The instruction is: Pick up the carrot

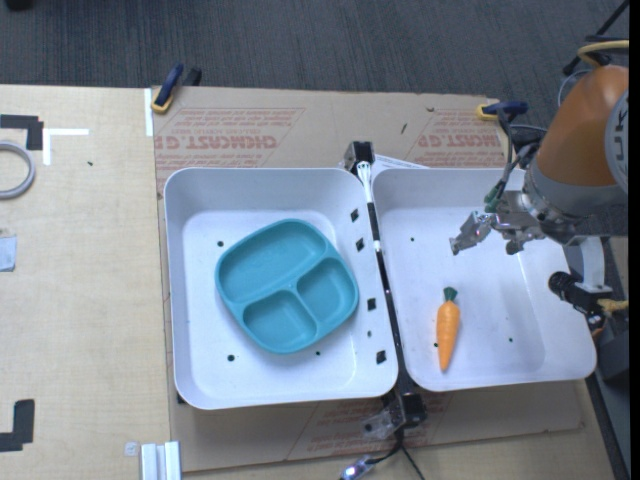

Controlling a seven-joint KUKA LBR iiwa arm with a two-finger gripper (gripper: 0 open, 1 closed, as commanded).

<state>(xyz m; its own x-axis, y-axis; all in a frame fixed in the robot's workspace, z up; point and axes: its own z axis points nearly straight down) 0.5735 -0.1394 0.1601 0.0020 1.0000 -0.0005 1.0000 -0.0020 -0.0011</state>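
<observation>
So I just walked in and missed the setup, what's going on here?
A grey robot arm reaches in from the right over the right-hand white bin, its gripper above the bin floor and holding nothing. The carrot lies on that bin's floor, apart from the gripper. A blue divided tray sits in the left bin.

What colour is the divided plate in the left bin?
Teal blue; the plate shows plainly in the camera view.

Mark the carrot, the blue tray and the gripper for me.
carrot (447, 334): camera view, middle of its orange body, in the right bin.
blue tray (287, 285): camera view, the divider between its compartments, in the left bin.
gripper (490, 236): camera view, between its fingertips, above the right bin.
</observation>
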